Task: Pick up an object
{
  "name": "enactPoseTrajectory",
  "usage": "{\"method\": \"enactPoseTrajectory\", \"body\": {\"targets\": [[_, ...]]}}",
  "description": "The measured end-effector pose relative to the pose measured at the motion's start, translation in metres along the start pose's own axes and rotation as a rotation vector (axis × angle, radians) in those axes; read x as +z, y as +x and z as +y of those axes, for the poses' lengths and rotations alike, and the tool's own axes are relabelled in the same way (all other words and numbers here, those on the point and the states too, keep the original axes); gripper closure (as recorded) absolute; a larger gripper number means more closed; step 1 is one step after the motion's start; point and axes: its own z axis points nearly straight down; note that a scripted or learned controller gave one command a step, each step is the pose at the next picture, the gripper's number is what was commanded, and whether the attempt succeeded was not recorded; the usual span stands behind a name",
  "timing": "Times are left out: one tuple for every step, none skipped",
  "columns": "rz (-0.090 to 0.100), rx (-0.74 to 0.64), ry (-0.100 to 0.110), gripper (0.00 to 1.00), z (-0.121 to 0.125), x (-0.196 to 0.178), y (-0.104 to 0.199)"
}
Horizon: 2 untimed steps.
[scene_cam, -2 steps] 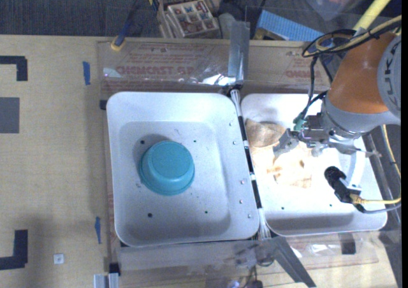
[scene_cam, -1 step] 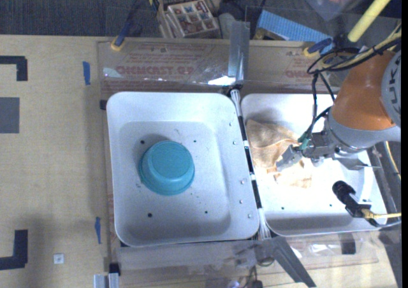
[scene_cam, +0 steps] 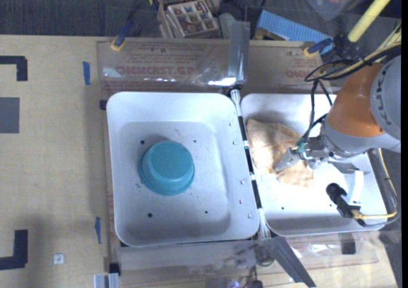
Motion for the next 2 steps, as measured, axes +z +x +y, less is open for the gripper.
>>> {"method": "enactPoseTrajectory", "body": {"targets": [[-0.002, 0.004, -0.006, 1.0, 0.001, -0.011, -0.002], [-0.002, -0.274, 0.006, 1.0, 0.045, -0.094, 0.056]]}}
